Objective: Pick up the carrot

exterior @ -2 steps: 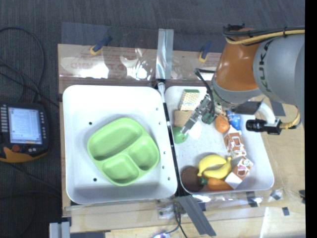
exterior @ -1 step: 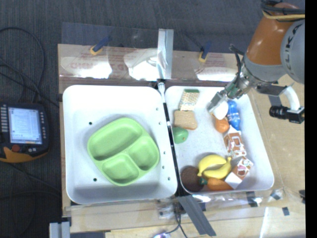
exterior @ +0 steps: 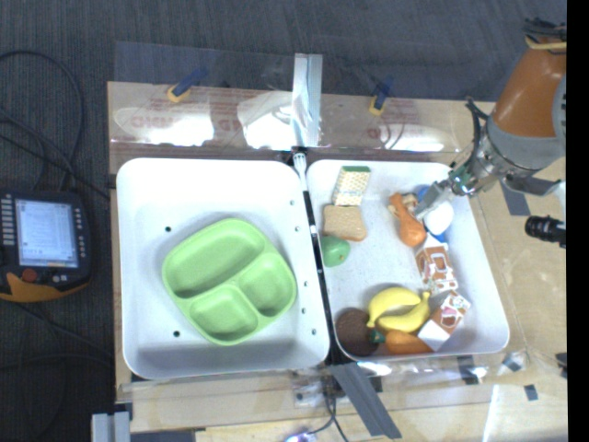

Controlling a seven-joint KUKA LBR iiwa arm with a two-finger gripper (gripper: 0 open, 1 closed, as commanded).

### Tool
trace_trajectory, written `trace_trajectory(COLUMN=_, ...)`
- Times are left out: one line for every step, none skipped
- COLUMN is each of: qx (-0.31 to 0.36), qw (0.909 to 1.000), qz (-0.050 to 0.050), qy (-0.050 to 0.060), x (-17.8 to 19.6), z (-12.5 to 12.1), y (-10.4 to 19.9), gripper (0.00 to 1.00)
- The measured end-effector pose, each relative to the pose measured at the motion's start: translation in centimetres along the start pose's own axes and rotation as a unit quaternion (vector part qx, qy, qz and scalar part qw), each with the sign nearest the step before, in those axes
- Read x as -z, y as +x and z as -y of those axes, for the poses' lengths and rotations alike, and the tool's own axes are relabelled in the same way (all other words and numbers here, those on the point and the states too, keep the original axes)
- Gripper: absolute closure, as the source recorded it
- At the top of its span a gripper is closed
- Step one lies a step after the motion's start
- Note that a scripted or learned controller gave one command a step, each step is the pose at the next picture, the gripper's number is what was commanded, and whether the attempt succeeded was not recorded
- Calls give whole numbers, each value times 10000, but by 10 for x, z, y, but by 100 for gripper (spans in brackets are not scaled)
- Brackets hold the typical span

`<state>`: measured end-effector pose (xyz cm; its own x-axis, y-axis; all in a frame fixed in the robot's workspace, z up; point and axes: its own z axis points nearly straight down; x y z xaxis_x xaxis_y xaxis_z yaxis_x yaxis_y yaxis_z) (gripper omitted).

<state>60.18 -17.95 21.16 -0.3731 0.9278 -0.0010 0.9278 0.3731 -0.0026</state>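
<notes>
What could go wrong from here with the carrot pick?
1. The carrot lies at the near edge of the right bin, wedged under the banana and against a small carton, so a grab may catch those instead.
2. The end effector sits by the chicken drumstick, similarly orange and easily mistaken for it.

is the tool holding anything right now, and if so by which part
Cannot be told. The tool sits low at the right bin's upper right, beside the carrot, but its tip is too small and blurred to show a hold.
</notes>
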Motion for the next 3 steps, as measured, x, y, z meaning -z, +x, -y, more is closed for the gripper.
trace_trajectory(qx=-568, qw=9984, qz=24, qy=-60, x=-120, z=-11, y=46, gripper=100)
trace_trajectory(qx=-674, qw=9977, qz=11, qy=-51, x=-23, z=-79, y=104, gripper=100)
trace_trajectory(qx=211, qw=9998, qz=4, qy=4, x=-56, z=-40, y=63, gripper=100)
